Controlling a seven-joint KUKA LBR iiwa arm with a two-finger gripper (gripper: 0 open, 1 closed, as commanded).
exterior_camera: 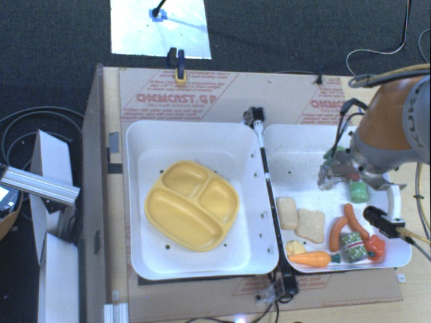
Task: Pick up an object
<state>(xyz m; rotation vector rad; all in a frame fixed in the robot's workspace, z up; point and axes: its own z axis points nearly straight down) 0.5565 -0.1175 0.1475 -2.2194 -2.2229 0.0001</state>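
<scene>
1. The arm is reaching into the right bin (pixel 296 155) from the right, with the gripper (pixel 335 175) hanging low over the bin's far half.
2. Can't tell how the gripper is set from this angle, and nothing is showing in it, so I'm guessing the pick isn't done yet.
3. A green piece (pixel 359 192) is sitting just beside the gripper, nearest candidate.
4. The bread slices (pixel 301 219), sausages (pixel 347 224) and carrot (pixel 312 258) are lying along the near side.
5. The yellow tray (pixel 192 204) is sitting in the left bin (pixel 145 147).

toy foods (pixel 322 234) clustered in right bin's (pixel 296 155) near end, lying flat
</scene>
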